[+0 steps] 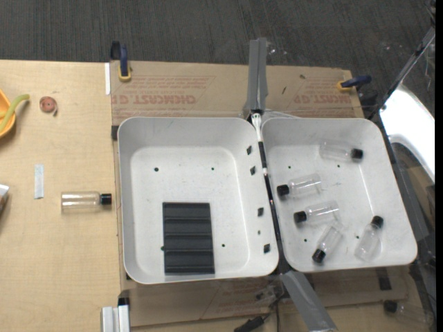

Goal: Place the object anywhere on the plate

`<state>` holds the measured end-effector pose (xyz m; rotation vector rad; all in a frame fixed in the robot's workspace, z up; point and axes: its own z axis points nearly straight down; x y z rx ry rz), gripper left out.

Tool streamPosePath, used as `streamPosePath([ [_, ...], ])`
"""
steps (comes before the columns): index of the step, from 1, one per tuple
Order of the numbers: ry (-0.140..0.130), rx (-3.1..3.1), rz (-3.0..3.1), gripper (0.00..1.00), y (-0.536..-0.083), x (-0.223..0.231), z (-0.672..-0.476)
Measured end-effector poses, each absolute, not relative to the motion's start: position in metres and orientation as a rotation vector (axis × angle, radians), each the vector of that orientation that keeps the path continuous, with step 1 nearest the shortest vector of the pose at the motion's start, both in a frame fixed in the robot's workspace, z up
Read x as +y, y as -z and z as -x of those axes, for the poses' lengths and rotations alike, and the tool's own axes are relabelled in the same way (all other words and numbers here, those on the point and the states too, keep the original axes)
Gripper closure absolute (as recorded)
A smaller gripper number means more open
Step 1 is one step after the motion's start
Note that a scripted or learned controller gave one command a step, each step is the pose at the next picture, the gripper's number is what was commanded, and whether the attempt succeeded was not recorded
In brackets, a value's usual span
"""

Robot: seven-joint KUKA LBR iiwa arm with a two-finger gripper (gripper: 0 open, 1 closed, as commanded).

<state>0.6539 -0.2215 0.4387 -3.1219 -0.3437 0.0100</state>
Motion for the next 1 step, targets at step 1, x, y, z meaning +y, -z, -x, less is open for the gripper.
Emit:
streamPosePath([
  [1, -0.009, -0.318, 3.124, 0.00, -0.4390, -0.2222, -0.6506],
])
